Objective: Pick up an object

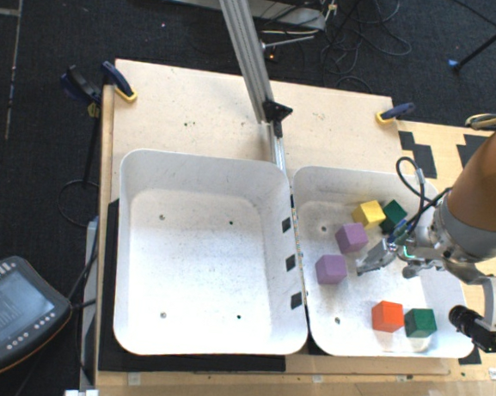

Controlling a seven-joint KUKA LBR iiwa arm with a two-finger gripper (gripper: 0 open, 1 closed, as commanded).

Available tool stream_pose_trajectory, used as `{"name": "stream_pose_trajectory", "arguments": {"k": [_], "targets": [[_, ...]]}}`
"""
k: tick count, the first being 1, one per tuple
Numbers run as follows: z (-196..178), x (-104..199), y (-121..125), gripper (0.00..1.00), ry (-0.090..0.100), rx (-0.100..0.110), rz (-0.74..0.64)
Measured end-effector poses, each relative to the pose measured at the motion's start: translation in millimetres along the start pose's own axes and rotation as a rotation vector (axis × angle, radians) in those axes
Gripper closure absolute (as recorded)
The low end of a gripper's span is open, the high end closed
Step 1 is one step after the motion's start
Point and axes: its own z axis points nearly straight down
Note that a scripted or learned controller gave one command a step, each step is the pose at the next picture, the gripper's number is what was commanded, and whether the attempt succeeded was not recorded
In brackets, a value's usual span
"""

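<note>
My gripper (373, 262) hangs low over the right bin (318, 186), just right of the two purple cubes. Its grey fingers point left and slightly toward the near side, at the gap between the far purple cube (351, 238) and the near purple cube (331, 268). At this slant I cannot tell whether the fingers are spread or pressed together; nothing sits between them that I can make out, so I judge I am carrying nothing yet.

The things I could take all lie in the right bin. A yellow cube (370, 213) and a dark green cube (394, 214) sit touching at the far side. An orange cube (387, 316) and a green cube (421, 322) sit side by side near the front rim, with a small pale piece just in front of the green one. The left bin (133, 226) offers no candidate.

I reach in from the right, so my wrist crosses over the right bin's middle, and the purple pair is closest to my fingertips. The near purple cube stands apart from its neighbours, which I judge gives the fingers room on both sides. Both bins rest on the pale desk (204, 103), clamped at its far corners.
</note>
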Motion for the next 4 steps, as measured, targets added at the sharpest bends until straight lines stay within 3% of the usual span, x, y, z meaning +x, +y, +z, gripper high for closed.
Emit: {"name": "stream_pose_trajectory", "arguments": {"k": [1, 3, 4], "targets": [[-1.8, 0.0, 0.9, 0.00, -0.001, -0.005, 0.002], [98.5, -0.7, 17.3, 0.00, 0.000, 0.000, 0.002], [117.3, -0.3, 17.2, 0.00, -0.001, -0.003, 0.002]]}}
